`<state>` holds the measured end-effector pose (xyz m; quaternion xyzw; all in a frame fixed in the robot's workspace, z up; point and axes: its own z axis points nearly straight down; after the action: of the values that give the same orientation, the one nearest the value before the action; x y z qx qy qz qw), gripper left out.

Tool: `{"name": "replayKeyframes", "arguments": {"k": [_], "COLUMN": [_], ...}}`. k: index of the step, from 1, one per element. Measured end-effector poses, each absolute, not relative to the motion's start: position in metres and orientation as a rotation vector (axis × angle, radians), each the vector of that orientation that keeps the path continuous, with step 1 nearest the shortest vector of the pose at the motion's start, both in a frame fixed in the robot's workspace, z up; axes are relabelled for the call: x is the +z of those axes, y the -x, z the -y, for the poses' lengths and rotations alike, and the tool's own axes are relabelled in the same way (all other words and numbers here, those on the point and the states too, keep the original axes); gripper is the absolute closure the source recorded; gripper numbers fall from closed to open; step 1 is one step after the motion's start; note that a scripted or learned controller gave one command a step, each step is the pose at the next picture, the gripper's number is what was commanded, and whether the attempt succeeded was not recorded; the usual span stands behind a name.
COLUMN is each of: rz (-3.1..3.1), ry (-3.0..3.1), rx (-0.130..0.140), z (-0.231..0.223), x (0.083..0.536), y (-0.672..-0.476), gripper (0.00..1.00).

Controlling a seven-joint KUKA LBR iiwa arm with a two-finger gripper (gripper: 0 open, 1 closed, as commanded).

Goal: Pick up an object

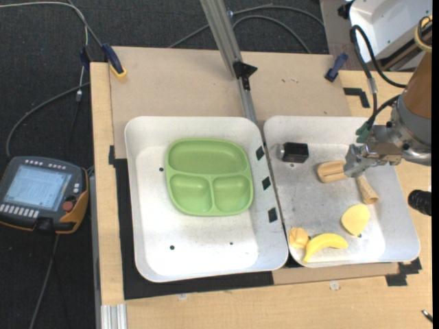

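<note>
I am seeing the hand (362, 162) hanging low over the right bin (405, 249), near its far right side, and I cannot tell how it is set. Just beside it a tan wooden block (330, 172) is lying, rounded at one end, with its right end running under the hand. A second, shorter wooden peg (368, 190) is lying slanted just below the hand, toward the bin's right edge; I cannot tell whether the hand is touching either piece. A small black box (294, 152) is sitting near the bin's far left corner. A pale yellow round slice (356, 219) is resting toward the near right, and a banana (325, 244) is curving along the near edge, touching a small yellow lump (298, 237) at its left end. In the left bin (147, 252) a green divided plate (208, 177) is lying flat, with three compartments. A control pendant (41, 195) is sitting off the bench's left edge. The arm (415, 108) is being cut off at the picture's right side.
</note>
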<state>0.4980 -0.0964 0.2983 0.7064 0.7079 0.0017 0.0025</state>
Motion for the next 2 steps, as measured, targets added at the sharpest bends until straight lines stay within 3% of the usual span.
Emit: {"name": "replayKeyframes", "arguments": {"k": [2], "rz": [-2.228], "ry": [-2.214], "rx": [0.003], "z": [-0.001], "x": [0.28], "y": [-0.552], "gripper": [1.0]}}
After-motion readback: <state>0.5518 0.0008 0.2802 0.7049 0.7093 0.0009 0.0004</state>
